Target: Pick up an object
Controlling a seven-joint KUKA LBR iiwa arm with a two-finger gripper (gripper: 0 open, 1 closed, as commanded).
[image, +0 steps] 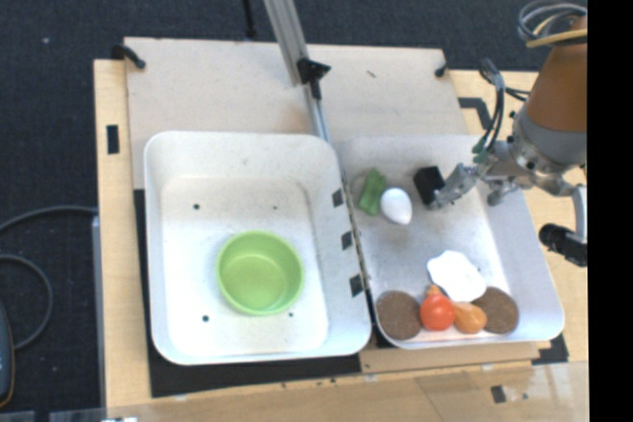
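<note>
My gripper (473,193) hangs over the far right part of the right bin (514,242), its two fingers spread apart and open with nothing between them. A small black block (427,181) lies just left of the left fingertip (445,194). Further left are a white egg-shaped object (396,206) and a green piece (371,192). Along the near edge of this bin lie a white lump (456,275), a red tomato (436,312), a small orange item (470,317) and two brown discs (399,312).
In the left bin (178,173) sits a green bowl (259,272). A slanted metal pole (282,5) rises behind the bins, near the divide between them. The grey arm with its orange band (562,89) comes in from the right.
</note>
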